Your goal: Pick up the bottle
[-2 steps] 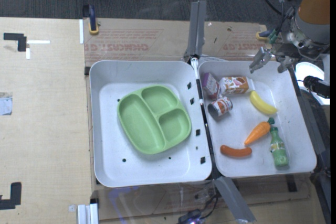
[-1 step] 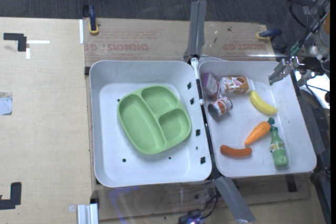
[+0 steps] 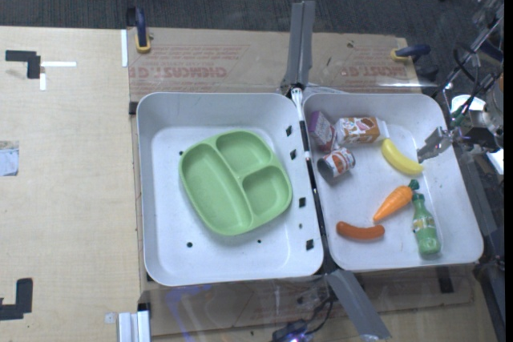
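Note:
The bottle (image 3: 425,227) is small and green with a yellow label. It lies on its side near the front right corner of the right bin (image 3: 461,252), with its cap pointing toward the back. My gripper (image 3: 433,145) reaches in from the right over the bin's right side. It sits well behind the bottle and just right of a yellow banana (image 3: 400,157). It is small and partly blurred here. Nothing is seen held in it.
An orange carrot (image 3: 393,203) lies just left of the bottle's cap, and a red sausage (image 3: 361,231) lies further left. A can (image 3: 337,164), a carton (image 3: 358,130) and a purple packet (image 3: 321,129) sit at the back left. The left bin (image 3: 152,252) holds a green divided plate (image 3: 235,182).

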Controlling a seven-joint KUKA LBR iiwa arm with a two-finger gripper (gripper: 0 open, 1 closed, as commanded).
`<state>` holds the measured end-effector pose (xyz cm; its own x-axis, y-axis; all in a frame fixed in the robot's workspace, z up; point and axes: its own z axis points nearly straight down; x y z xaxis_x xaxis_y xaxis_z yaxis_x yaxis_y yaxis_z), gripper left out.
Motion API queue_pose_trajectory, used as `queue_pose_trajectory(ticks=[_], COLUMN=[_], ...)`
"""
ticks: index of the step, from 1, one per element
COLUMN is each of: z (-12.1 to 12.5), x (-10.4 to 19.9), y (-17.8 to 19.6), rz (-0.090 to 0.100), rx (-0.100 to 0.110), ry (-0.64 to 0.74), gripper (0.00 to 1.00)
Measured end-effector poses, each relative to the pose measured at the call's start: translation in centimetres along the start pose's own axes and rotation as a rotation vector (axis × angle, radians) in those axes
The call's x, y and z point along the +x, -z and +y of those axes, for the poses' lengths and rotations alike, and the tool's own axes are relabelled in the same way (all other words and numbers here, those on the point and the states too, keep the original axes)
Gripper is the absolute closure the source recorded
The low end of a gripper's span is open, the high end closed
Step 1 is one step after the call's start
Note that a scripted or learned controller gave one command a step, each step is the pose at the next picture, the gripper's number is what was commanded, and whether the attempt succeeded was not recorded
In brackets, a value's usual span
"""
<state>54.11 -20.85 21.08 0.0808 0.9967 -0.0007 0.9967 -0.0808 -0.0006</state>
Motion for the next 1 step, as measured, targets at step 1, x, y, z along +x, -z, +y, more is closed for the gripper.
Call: queue_pose_trajectory(ticks=[1], z=[-4.31], x=[-0.39], y=[-10.1], rz=[0.001], rx=[-0.004], ry=[0.03], gripper=[0.0])
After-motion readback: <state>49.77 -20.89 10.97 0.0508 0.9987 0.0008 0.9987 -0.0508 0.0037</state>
